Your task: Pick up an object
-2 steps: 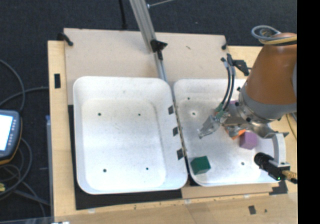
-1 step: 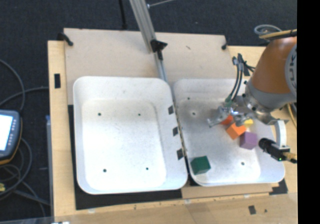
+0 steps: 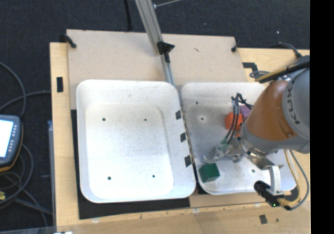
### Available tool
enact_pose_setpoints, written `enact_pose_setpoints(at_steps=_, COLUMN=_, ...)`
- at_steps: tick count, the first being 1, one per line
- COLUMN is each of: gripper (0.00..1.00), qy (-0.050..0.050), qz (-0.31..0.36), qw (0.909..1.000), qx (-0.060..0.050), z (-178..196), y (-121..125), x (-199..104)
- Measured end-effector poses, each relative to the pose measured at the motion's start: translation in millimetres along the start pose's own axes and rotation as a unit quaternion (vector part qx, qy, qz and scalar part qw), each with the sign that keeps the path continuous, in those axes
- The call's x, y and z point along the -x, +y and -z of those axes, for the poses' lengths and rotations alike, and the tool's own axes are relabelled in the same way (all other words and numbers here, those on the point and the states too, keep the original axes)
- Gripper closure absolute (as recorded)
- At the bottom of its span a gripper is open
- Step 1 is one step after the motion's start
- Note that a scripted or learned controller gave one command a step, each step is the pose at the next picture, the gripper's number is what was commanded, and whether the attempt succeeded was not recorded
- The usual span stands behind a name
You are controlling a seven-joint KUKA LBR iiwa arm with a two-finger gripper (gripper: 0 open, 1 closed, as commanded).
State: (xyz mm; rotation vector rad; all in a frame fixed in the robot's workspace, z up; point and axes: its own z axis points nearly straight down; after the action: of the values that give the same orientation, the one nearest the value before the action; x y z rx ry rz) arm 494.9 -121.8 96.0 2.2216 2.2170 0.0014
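Note:
A dark green block lies at the front left corner of the right bin. Further back, an orange object rests partly hidden by the arm's wrist. My gripper hangs low over the right bin's floor, just behind and to the right of the green block and in front of the orange object. Nothing is visibly between its tips. The arm's grey and orange body covers the bin's right side.
The left bin sits beside the right one, with a raised divider edge between them. A metal pole slants over the back of the bench. A screen device lies off the bench at far left.

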Motion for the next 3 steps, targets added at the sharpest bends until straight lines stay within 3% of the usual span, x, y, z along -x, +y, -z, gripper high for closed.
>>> enact_pose_setpoints(at_steps=1, gripper=1.00, qy=0.000, qz=-0.002, qw=1.0000, qx=0.003, z=13, y=2, x=1)
enact_pose_setpoints(at_steps=2, gripper=0.00, qy=-0.001, qz=-0.002, qw=1.0000, qx=0.003, z=12, y=2, x=1)
enact_pose_setpoints(at_steps=3, gripper=0.00, qy=-0.001, qz=0.000, qw=1.0000, qx=0.001, z=1, y=55, x=57)
